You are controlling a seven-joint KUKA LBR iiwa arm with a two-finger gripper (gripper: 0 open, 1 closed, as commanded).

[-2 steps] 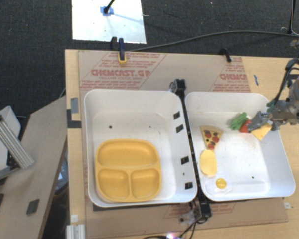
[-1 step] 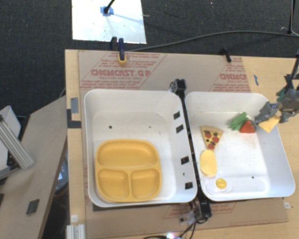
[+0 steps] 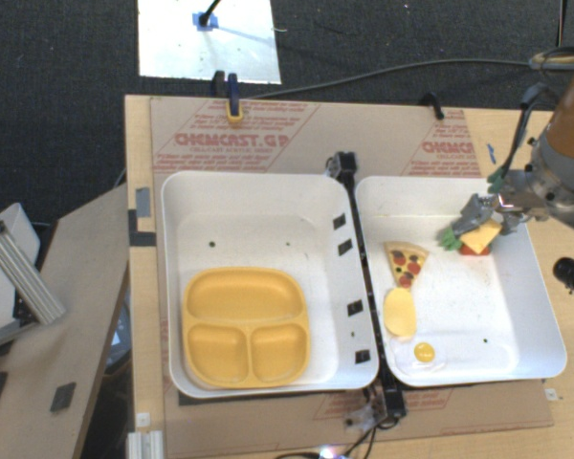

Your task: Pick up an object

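A: In the right bin (image 3: 517, 352), far corner: one gripper (image 3: 485, 220), down over a small toy (image 3: 478, 241), yellow and red with a green end. Arm (image 3: 566, 151) came in from the right, grey, orange band above the wrist.

B: Did it have the toy?

A: The toy sat right at the fingertips, touching them. Whether it was pinched between them, or how far they stood apart, I couldn't tell.

B: Rest of that bin?

A: One pizza slice (image 3: 406, 262) near the divider; one pale yellow oval piece (image 3: 399, 312) just below it; one small yellow round item (image 3: 424, 354) near the front edge.

B: Left bin (image 3: 220, 194)?

A: One yellow tray (image 3: 248, 327), three compartments, lying flat at the front.
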